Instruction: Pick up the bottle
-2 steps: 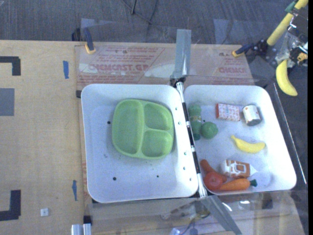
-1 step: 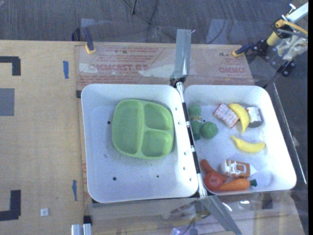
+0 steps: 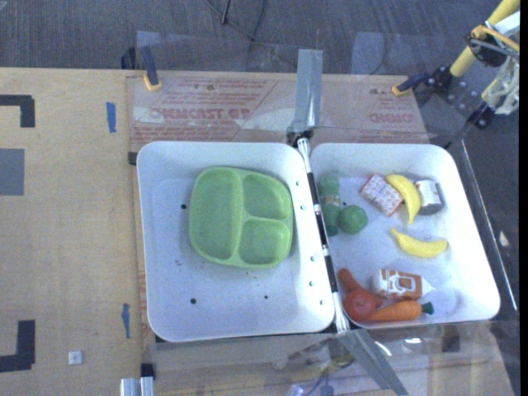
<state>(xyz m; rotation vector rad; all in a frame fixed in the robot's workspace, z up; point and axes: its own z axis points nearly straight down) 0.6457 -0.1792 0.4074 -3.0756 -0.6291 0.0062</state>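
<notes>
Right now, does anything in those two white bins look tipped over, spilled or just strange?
Nothing is spilled or broken. The right bin is crowded with toy food lying loose: two bananas, a carrot and a small carton on its side. The left bin holds a green divided plate, slightly askew. I cannot pick out a bottle with certainty.

The robot arm (image 3: 493, 35) shows at the upper right corner of the camera view, past the worktop's far right edge. Yellow and pale segments with dark fittings are visible there, slanting upward out of view. Its pose is otherwise unclear.
</notes>
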